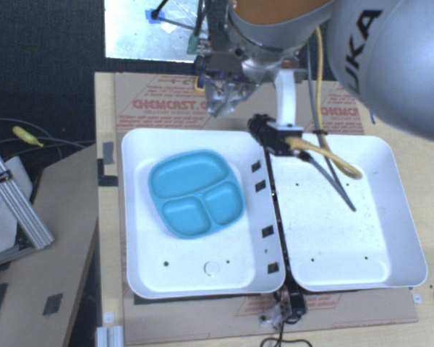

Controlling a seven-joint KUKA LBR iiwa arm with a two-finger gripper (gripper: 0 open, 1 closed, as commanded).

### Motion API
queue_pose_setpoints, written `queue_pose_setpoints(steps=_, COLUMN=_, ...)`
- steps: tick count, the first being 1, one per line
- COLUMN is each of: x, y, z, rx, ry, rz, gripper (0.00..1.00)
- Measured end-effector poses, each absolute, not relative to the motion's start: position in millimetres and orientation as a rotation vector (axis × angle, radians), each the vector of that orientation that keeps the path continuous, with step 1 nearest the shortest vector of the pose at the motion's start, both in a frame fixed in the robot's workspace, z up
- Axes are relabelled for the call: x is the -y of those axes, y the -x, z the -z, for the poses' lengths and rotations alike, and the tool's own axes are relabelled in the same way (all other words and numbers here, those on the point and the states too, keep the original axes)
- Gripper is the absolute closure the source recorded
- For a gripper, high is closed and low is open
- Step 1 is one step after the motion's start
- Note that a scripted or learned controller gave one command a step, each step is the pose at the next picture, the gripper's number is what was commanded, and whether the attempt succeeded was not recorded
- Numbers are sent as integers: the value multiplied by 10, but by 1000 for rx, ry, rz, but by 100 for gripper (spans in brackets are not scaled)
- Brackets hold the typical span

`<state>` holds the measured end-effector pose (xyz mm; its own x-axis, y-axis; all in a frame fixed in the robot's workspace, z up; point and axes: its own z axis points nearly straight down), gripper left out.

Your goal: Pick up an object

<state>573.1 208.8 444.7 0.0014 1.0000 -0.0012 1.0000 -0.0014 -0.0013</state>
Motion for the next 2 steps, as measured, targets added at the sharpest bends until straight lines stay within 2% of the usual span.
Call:
queue_pose_setpoints(steps=1, x=-2353, y=-5326, z=-4655, rx=2227, ry=2216, rz=3, gripper=100)
queue_pose_setpoints(steps=2, x=-2334, y=-5652, z=-2726, rx=2218, ry=2220, rz=-15, gripper=100)
